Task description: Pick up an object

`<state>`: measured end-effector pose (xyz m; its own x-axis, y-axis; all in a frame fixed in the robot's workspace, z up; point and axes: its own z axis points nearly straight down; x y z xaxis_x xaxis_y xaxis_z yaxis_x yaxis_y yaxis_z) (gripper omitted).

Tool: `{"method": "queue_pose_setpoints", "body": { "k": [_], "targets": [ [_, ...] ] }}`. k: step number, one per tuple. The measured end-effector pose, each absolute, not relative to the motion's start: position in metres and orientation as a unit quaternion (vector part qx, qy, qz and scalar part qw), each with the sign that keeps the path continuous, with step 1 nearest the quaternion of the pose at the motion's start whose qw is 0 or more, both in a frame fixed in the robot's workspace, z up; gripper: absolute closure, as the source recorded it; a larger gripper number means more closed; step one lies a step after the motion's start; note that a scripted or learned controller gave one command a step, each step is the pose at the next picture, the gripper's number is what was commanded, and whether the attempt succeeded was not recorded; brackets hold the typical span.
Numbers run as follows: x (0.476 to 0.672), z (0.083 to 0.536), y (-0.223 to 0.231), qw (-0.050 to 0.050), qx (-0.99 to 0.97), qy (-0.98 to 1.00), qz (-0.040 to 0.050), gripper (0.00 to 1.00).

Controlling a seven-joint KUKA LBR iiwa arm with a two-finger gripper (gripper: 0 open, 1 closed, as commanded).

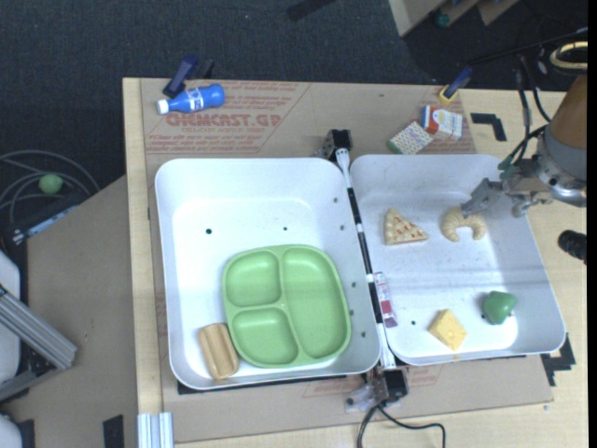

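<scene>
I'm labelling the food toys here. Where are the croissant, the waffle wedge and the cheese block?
croissant (464,223), camera view, middle of its curved body.
waffle wedge (404,229), camera view, centre of the triangle.
cheese block (449,329), camera view, top face.

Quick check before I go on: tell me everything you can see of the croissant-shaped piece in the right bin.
The croissant is a small, pale tan crescent that looks like a plastic toy food. It lies flat on the floor of the right bin, in the bin's upper half, its curved back up and both tips pointing down in the view. The waffle wedge lies apart to its left. The end effector sits right at its upper edge; whether they touch is unclear.
</scene>
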<state>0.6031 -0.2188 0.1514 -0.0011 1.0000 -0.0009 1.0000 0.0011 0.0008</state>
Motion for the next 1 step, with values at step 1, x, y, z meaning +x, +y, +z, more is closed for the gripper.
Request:
{"method": "queue_pose_setpoints", "body": {
  "k": [1],
  "targets": [
    [0.5518,0.0838,-0.2180,-0.005,0.705,0.709,0.0029,0.00]
  ]
}}
